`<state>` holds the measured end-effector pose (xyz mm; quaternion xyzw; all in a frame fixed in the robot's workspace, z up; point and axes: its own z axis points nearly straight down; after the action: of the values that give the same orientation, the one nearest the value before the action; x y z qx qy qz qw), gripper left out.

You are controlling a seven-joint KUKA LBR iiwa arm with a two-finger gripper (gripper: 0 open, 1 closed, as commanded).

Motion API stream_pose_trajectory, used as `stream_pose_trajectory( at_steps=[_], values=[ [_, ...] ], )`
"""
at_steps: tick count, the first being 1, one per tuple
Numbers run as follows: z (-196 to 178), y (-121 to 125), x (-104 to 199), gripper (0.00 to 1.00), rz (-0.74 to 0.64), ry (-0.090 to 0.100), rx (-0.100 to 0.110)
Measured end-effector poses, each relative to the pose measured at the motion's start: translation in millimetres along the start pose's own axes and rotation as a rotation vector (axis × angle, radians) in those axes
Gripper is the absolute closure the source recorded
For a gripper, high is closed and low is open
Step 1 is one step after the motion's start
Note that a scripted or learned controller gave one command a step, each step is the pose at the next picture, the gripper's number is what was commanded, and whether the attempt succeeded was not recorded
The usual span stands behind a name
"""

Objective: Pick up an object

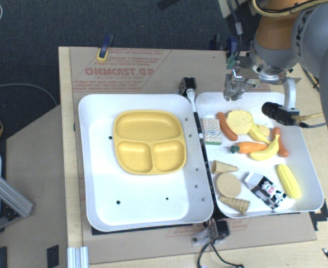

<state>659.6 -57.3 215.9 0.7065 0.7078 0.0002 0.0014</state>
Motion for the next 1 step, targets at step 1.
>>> stream_pose_trajectory(
  at_steps=[1],
  values=[
    [0.7, -5.0, 0.3, 1.0, 0.002, 0.001, 0.004]
  ],
)
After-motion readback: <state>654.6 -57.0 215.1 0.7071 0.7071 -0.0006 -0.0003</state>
